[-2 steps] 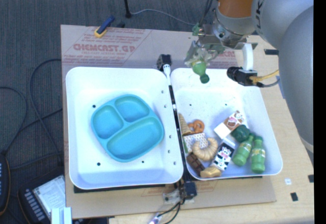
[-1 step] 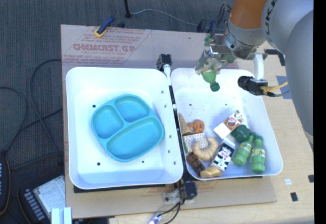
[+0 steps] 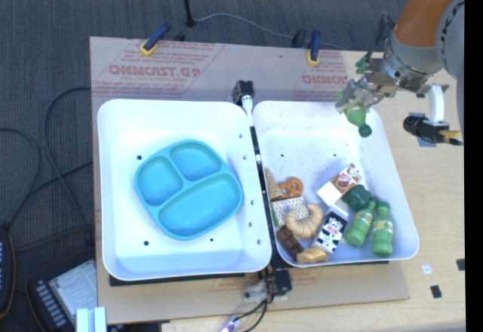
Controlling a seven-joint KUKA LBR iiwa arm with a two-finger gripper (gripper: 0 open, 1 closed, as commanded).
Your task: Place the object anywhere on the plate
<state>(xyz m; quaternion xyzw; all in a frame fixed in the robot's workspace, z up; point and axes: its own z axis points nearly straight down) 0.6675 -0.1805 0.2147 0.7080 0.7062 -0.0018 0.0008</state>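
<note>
We find a small green object hanging at the tip of the pincer, over the far right part of the right bin. It sits at the fingertips and appears pinched between them, though the contact is small in the view and we judge the hold as likely, not certain. What the object is we cannot tell; it is rounded and green.

The blue plate, with three compartments, lies in the left bin, well apart from the pincer. The arm reaches in from the right. Near the right bin's near edge lies a heap of toy food: green bottles, a pretzel, a croissant and other small items. Both bins rest on a board clamped to the counter.

In our judgement the step in hand is the carry. To do it well, the object should ride high enough to pass the raised rims where the bins meet, travel left until it is above a plate compartment, come down low, and only then be released, so it cannot bounce off.
</note>
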